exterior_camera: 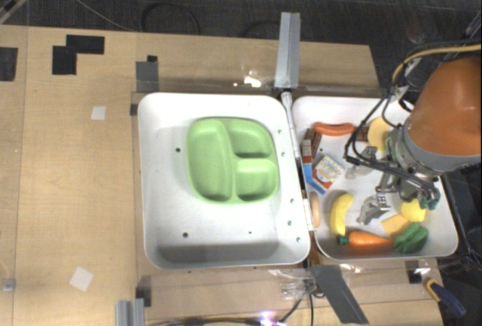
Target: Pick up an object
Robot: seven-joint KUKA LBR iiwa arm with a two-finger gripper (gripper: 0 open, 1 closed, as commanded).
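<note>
1. Status: pick judged not yet done. No object is seen between the fingers of the gripper (374,209); nothing is seen lifted clear of the right bin (450,238).
2. Candidate objs, all lying in the right bin: banana (341,212) at lower centre; carrot (367,241) along the near wall, just below the banana; green item (410,239) at the carrot's right end, type not resolved; hot dog (331,129) near the far wall; small printed packet (326,169) between hot dog and banana; yellow pieces (401,219) by the gripper, partly hidden.
3. Left bin (162,174) is occupied by a green divided tray (230,159), lying flat, approx. centred. Judged not the likely target, since the arm is over the other bin.
4. Arm pose: arm (444,114) is reached in from the right, wrist pointed down over the right bin, orange band uppermost. Gripper is low, among the objs, just right of the banana and just above the carrot.
5. Gripper state: cannot be told; tip too small and cluttered by cables.
6. Remaining (judgement): closure on one obj, then lift clear of the bin. Nearest candidates: banana, yellow pieces.
7. Risk: objs are packed close, so a neighbour may be nudged or a grasp missed.
</note>
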